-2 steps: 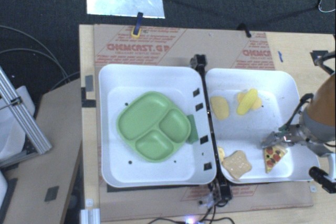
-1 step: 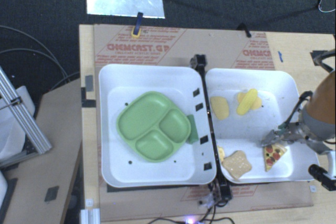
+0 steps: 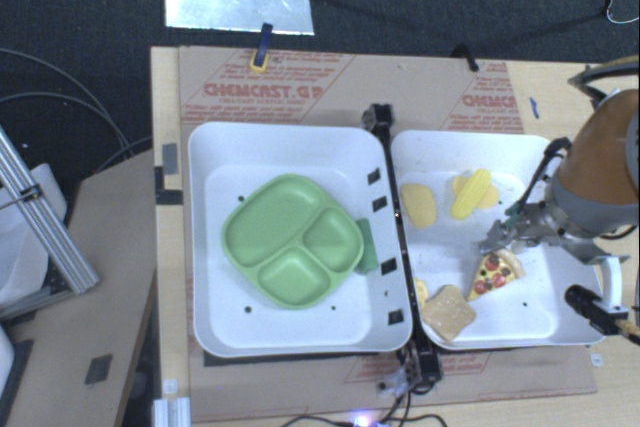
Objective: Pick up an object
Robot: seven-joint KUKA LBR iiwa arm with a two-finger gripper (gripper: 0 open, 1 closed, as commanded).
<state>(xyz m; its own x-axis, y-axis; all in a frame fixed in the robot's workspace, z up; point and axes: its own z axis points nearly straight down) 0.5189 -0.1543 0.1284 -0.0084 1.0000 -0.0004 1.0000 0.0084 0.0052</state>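
Note:
The right bin [image 3: 530,320] holds several toy foods. A pizza slice [image 3: 494,276] lies near its middle right, and a tan cracker-like piece [image 3: 448,313] sits at the front left. Further back are a pale yellow oval piece [image 3: 419,205] and a yellow corn-like piece [image 3: 472,194]. My gripper [image 3: 505,237] hangs low over the right bin, just behind the top edge of the pizza slice. It is in front of and to the right of the corn-like piece. I see nothing held in it. The grey arm with its orange band [image 3: 605,160] comes in from the right.
The left bin [image 3: 215,315] holds a green three-compartment plate [image 3: 290,240], with a green flat piece [image 3: 367,245] sticking out from under its right side. A black divider with clips [image 3: 388,205] runs between the bins. A small yellow bit [image 3: 421,292] lies beside the cracker.

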